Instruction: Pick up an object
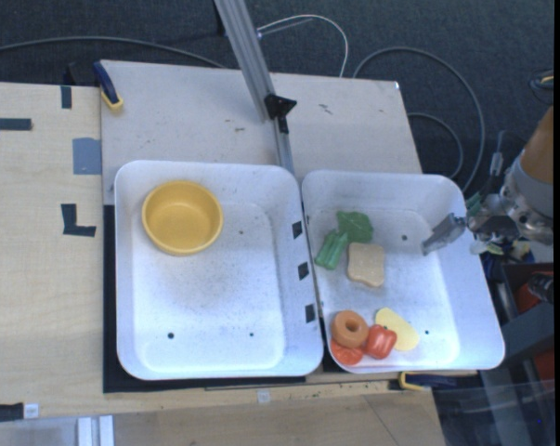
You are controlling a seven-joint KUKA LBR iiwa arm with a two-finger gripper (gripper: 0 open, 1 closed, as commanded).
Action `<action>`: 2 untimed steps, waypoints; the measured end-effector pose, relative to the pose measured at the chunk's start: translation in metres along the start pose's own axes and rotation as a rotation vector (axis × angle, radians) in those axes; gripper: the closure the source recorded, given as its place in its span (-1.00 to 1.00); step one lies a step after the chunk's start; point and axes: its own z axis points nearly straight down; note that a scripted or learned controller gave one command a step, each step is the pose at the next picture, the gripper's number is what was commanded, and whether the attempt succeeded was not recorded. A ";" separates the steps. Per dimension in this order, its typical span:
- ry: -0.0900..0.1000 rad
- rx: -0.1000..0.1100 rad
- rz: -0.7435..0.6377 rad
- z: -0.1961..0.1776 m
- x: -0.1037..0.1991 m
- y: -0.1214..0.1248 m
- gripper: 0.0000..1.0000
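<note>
Grey metal hand (444, 233) sits at the right bin's (447, 189) far right wall, nothing in it, and I can't tell if it's spread or pressed together. So the pick hasn't started. Nearest grab is the tan bread slice (366, 264) mid-bin, flat, touching the green veggie (343, 238).

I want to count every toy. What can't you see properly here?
- Gripper: too small and blurry to tell how it stands.
- Arm: cut off by the picture's right edge.
- Red toy: covers part of the yellow toy.
- Doughnut: hides an orange-red thing beneath it.
</note>
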 end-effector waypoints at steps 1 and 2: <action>0.000 0.000 0.000 0.000 0.000 0.000 -1.00; 0.000 0.004 0.002 0.048 -0.007 0.002 -1.00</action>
